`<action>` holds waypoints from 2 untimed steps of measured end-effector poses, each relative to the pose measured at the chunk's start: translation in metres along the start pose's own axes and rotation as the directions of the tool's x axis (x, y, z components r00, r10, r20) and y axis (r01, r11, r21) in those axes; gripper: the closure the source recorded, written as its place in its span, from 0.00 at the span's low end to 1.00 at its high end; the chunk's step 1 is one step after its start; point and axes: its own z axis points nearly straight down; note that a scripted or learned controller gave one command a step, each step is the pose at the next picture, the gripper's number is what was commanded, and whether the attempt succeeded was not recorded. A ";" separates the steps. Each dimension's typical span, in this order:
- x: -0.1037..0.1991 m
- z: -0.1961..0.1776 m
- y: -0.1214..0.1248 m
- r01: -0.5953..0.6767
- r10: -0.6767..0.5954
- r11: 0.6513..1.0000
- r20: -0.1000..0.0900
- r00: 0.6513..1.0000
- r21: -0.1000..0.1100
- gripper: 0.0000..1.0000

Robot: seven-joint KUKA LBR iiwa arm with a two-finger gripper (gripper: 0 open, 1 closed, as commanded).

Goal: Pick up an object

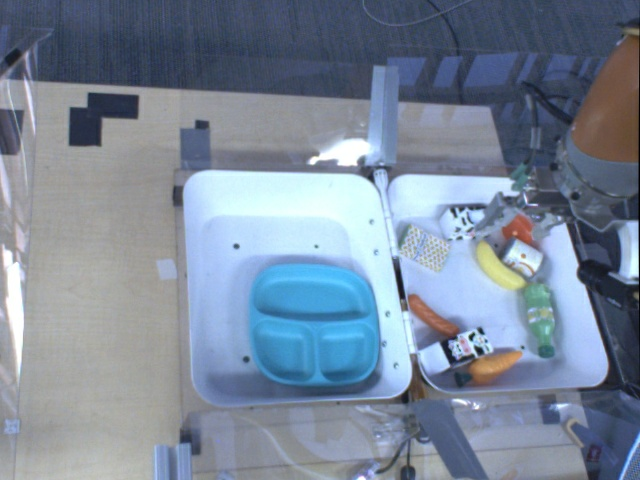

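Several items crowd right bin (590,368); claw (503,213) low among them near banana (499,266) and small can (523,257). Claw opening: cannot tell. Best: centre over one piece, close squarely, lift straight.

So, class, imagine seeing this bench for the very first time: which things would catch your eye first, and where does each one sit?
The bright blue divided tray stands out first, lying alone in the left white bin. Next comes the clutter of small toy foods in the right white bin: a yellow banana, a green bottle and an orange carrot. The arm's pincer hangs over that bin's far right corner.
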 end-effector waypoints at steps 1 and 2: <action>-0.036 0.069 0.033 -0.013 0.013 1.000 0.000 1.000 0.001 0.00; -0.075 0.147 0.037 0.052 -0.052 0.998 0.008 0.999 -0.030 0.00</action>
